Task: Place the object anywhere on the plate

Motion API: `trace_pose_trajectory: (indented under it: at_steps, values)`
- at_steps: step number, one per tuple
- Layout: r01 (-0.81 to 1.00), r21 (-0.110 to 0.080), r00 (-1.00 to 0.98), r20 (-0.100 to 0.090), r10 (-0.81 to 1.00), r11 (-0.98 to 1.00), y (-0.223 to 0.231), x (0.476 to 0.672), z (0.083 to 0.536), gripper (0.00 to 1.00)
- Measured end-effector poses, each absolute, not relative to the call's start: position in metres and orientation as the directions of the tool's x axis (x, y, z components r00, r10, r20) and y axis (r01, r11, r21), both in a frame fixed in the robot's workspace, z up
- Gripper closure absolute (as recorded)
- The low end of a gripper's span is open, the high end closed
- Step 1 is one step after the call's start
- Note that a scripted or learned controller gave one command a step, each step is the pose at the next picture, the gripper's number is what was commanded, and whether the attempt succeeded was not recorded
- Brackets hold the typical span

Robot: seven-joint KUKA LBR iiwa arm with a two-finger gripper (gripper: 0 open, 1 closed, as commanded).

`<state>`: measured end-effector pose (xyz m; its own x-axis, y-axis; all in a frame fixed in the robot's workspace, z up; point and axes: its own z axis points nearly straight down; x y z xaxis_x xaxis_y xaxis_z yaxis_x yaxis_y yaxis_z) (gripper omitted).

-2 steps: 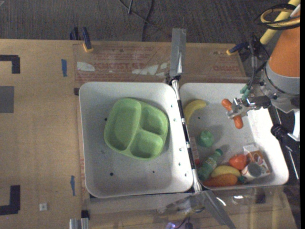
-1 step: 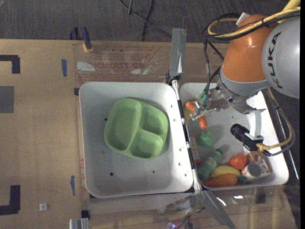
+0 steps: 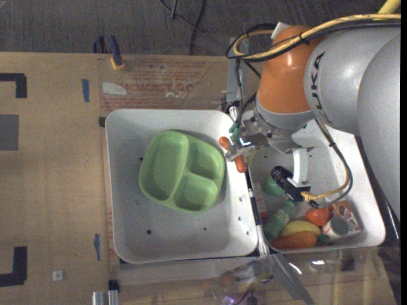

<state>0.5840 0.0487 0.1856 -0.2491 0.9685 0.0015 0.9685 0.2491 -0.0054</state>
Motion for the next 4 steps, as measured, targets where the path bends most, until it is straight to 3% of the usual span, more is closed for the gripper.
trace_pose_trajectory:
  at_steps: [1, 2, 3, 4]
  values:
    - [0.968, -0.005, -0.250, 0.001, 0.968, 0.250, 0.049, 0.584, 0.186, 0.00]
    - [0.999, 0.000, 0.045, -0.002, 0.999, -0.045, 0.022, 0.656, 0.183, 0.00]
    - [0.999, -0.001, 0.039, -0.004, 0.999, -0.039, 0.024, 0.657, 0.191, 1.00]
    - [0.999, -0.002, 0.038, -0.004, 0.999, -0.038, 0.025, 0.656, 0.191, 0.00]
